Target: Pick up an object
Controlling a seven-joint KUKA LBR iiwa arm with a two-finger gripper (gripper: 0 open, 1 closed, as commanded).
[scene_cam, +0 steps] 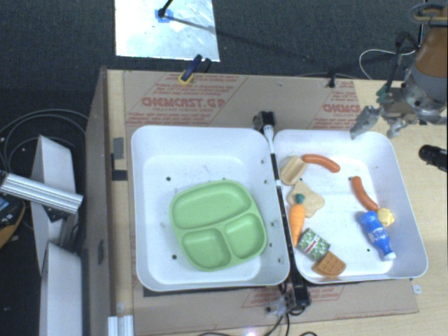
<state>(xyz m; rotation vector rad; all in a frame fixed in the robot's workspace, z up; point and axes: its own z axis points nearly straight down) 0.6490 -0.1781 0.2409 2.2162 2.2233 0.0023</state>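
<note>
Nothing is picked yet: the end effector (380, 120), open and empty, hovers at the right bin's (409, 208) 1 o'clock corner; the toys lie untouched.

You're looking at two bins (210, 135) of smooth white plastic with a soft sheen. The green tray (218, 224) is matt plastic, the blue bottle (375, 233) glossy. Under them lies a printed cardboard sheet (231, 96) — dull, papery — on dark, rough carpet (56, 40).

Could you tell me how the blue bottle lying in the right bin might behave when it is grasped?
The blue bottle lies on its side, so its rounded body would probably roll if nudged. It looks like smooth toy plastic, likely light, stiff and somewhat slippery.
</note>
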